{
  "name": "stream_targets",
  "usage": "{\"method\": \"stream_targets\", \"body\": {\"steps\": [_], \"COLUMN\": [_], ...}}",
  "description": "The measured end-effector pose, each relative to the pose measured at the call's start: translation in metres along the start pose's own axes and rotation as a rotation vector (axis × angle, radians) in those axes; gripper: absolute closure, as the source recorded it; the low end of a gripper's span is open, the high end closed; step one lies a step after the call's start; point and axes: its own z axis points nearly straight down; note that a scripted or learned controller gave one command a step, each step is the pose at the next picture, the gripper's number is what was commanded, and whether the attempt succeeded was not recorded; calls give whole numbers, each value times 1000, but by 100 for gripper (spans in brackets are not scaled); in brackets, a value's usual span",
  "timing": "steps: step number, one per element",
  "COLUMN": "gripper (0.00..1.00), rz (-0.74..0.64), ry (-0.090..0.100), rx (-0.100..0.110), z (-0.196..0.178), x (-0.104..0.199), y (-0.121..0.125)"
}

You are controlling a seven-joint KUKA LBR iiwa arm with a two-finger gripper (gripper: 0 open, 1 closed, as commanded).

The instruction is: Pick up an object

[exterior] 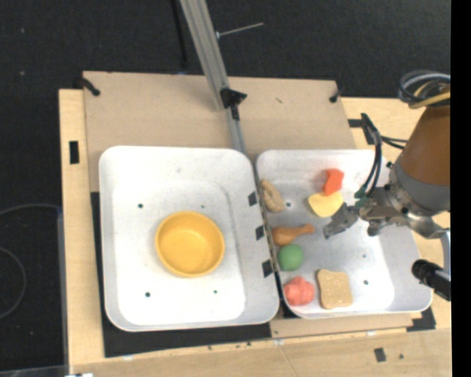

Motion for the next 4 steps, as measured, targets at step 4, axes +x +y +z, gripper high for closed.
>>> {"method": "stream_targets", "body": {"steps": [4], "gripper": [0], "rz": [7], "ry": [-5], "rx": [2], "z": [147], "x": [-11], "y": [6]}}
